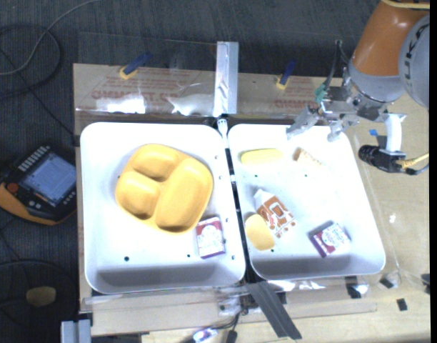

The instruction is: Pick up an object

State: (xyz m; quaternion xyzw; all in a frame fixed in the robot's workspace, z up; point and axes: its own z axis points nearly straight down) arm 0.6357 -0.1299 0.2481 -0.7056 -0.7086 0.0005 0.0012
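1. Red print runs along the cardboard (pixel 154 91) behind the bins, left of the fingers; too faint to read.
2. Labels on the pouch (pixel 277 215) and the two small boxes (pixel 211 237) (pixel 330 238), below the fingers, are too blurred to read.

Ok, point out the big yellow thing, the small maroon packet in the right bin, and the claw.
big yellow thing (pixel 163 186), camera view, middle of its top.
small maroon packet (pixel 329 237), camera view, its upper face.
claw (pixel 320 125), camera view, midway between its fingertips.
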